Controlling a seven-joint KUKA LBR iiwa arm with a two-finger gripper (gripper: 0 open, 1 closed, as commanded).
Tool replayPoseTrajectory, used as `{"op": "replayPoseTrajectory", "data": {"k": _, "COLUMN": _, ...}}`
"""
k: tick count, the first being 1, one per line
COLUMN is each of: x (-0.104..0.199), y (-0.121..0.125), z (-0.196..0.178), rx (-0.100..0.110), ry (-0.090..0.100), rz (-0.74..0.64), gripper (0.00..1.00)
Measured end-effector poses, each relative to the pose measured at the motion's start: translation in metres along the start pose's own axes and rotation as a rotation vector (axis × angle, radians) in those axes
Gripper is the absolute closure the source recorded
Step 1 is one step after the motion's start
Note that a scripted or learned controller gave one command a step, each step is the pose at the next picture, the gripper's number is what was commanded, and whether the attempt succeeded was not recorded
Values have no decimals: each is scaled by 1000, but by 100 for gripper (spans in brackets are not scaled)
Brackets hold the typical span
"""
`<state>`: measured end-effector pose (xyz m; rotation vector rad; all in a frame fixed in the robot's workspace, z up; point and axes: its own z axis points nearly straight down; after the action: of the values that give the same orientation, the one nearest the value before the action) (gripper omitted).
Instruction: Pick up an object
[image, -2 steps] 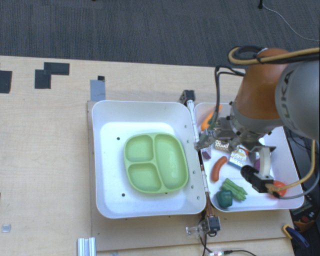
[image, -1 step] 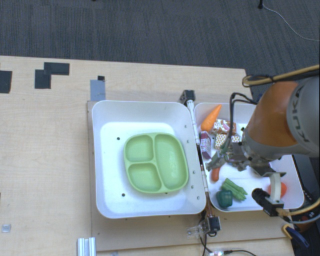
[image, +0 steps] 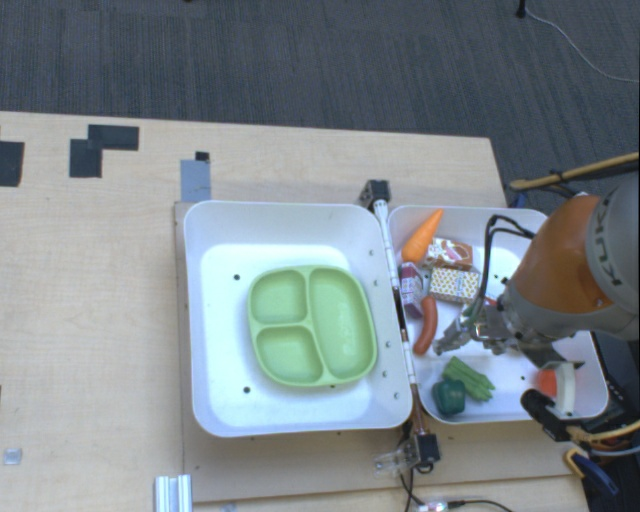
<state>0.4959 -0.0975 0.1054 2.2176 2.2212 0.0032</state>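
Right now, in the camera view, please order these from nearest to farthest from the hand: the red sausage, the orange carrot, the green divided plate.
1. Red sausage: just left of the hand, in the right bin.
2. Orange carrot: at that bin's far end.
3. Green divided plate: in the left bin.

A robotics lab: a pale wooden counter stands on grey carpet, bearing two white bins. Black marker patches lie left of the bins; loose cables trail just below them.
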Motion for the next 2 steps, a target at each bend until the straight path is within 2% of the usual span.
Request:
{"op": "replayPoseTrajectory", "data": {"k": 1, "x": 8, "y": -7, "z": 19, "rx": -4, "ry": -1, "rz": 2, "gripper": 0}}
{"op": "replayPoseTrajectory", "data": {"k": 2, "x": 9, "y": -5, "z": 8, "rx": -8, "ry": -1, "rz": 0, "gripper": 100}}
